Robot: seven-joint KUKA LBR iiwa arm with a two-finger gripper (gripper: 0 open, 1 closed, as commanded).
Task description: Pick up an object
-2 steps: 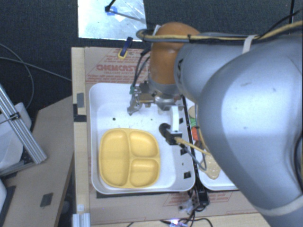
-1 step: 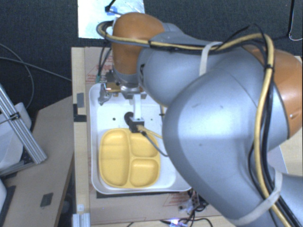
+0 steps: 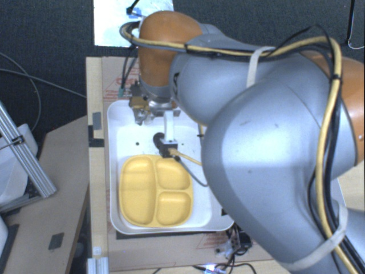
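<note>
Yellow and glossy, one divided tray (image 3: 154,197) lies flat in the near half of a white bin (image 3: 122,131), its near edge close to the bin's front wall and its left edge just beside the left wall. It has three compartments, counted: one long well down its left side and two smaller wells stacked on its right. That tray is the single loose thing seen in the bin, with bare white floor between it and the far wall. The gripper (image 3: 142,115) hangs over that bare far part, near the back wall and apart from the tray. Whether it is clenched or released cannot be told from this angle, and nothing is seen in its grasp. The grey arm (image 3: 268,130) sweeps in from the right, its bulk covering the bench on that side.
</note>
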